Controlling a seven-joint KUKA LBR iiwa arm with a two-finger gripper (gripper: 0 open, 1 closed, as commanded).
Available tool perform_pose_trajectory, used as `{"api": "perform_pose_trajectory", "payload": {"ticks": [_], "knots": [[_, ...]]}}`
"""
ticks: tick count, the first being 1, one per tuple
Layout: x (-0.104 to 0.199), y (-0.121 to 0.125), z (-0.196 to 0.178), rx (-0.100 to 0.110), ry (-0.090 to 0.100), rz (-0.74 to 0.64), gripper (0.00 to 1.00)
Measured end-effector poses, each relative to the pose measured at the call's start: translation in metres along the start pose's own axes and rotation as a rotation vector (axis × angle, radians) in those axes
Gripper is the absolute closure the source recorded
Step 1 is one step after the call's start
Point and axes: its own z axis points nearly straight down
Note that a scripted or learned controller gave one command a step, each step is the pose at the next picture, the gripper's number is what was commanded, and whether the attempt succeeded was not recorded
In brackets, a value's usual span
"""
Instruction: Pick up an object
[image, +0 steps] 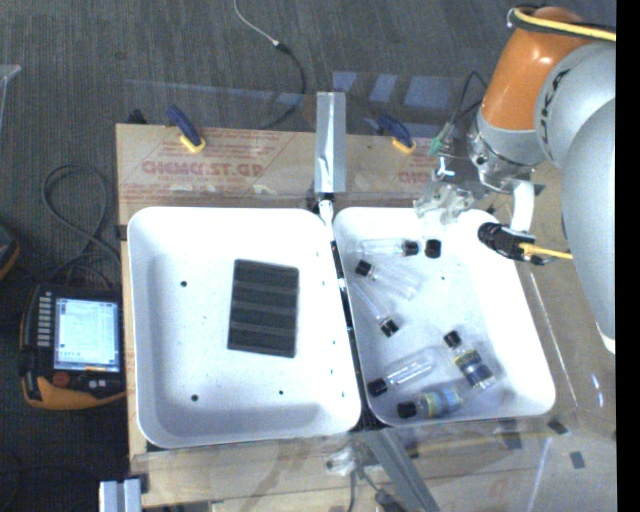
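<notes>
At the far left, off the bench, a handheld control pendant (72, 345) lies on the floor with its screen lit. Next comes the left bin (160, 400), and on its floor a dark ribbed rectangular block (264, 308) rests flat, a little right of centre. Past the divider sits the right bin (535, 385), scattered with small clear vials with black caps: a couple lie near the back by a loose black cap (432, 247), one long vial (388, 282) lies slantwise in the middle, and several more crowd the front, among them a vial with a yellowish label (432, 403) and one with a blue band (474, 368). My gripper (443, 200) hangs over the back rim of the right bin, above the vials and apart from them; the fingers are pale and blur into the white rim, so I cannot tell whether they are parted or closed. Nothing I can make out sits between them. My orange band (522, 75) shows at the upper right.
</notes>
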Motion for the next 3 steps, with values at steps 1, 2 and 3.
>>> {"api": "perform_pose_trajectory", "payload": {"ticks": [1,2,3], "knots": [[0.000,0.000,-0.009,0.000,-0.004,-0.001,1.00],[0.000,0.000,-0.018,0.000,-0.008,-0.002,1.00],[0.000,0.000,-0.027,0.000,-0.012,-0.003,1.00]]}}
